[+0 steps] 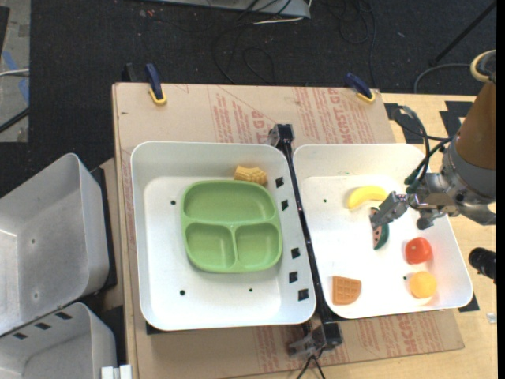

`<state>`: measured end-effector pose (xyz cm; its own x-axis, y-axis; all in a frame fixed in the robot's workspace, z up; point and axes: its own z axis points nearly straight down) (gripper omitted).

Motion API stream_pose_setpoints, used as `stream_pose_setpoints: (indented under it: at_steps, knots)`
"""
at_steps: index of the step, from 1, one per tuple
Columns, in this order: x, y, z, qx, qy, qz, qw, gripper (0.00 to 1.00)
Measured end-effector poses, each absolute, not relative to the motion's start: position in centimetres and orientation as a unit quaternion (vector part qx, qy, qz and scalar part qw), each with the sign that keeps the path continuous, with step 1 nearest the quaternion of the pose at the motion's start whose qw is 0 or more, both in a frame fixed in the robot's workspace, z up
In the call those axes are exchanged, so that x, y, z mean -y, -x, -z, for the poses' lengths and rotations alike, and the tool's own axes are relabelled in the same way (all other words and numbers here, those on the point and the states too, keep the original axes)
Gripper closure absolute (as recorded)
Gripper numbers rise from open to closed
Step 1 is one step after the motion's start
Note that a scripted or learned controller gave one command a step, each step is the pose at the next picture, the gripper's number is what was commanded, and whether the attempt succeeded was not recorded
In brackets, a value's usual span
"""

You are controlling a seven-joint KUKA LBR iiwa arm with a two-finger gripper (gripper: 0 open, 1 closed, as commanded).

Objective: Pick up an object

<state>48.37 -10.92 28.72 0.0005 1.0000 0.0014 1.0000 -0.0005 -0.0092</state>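
Orange and crisp-looking, a small waffle piece (346, 289) lies at the near edge of the right bin (331, 160), with an orange fruit (422, 284) off toward the near right corner and a red tomato (417, 250) just behind it. A little farther in, the claw (387, 215) reaches from the right, its dark fingers (388, 208) closed narrowly around a watermelon slice (381, 236), green rind and red flesh hanging down from the tips over the bin floor. Just beyond that lies a yellow banana (365, 197), close to the claw but apart from it. In the left bin (150, 235), a green divided plate (232, 226) sits in the middle, and a tan biscuit-like piece (250, 174) lies just behind its far rim. Both bins rest on the cardboard-covered tabletop (229, 109), held by clamps (155, 85) at the far edge.
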Motion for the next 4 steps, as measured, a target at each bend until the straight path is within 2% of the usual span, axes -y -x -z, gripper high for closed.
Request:
stream_pose_setpoints:
  at_steps: [1,3,4]
  knots:
    - [10.9,-48.5,-29.1,0.708,0.707,-0.0002,0.0,0.0]
    - [9.8,-49.0,-19.3,0.706,0.708,-0.0017,0.003,0.0]
    - [9.9,-48.7,-14.9,0.706,0.708,-0.0015,0.002,0.0]
